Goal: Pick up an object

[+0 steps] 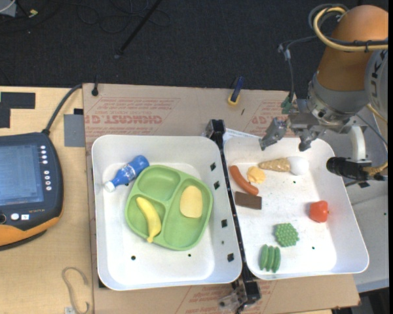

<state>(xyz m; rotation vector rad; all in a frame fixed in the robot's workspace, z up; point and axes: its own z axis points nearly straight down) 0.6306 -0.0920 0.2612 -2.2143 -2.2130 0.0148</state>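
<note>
My gripper [290, 141] hangs open over the far edge of the right bin [350, 231], its two grey fingers spread with nothing between them. Just below it lies a tan cone-shaped item [276, 165] with a white end. Further left in the same bin are a red sausage [243, 180], a small yellow piece [256, 174] and a brown block [248, 201]. A red pepper [319, 211], a green broccoli head [286, 234] and a green pod [270, 258] lie nearer the front.
The left bin [111, 247] holds a green divided plate [183, 241] bearing a banana [149, 218] and a yellow slice [191, 202], with a blue bottle [127, 172] beside it. A tablet [16, 178] sits far left. A black divider [226, 201] runs between the bins.
</note>
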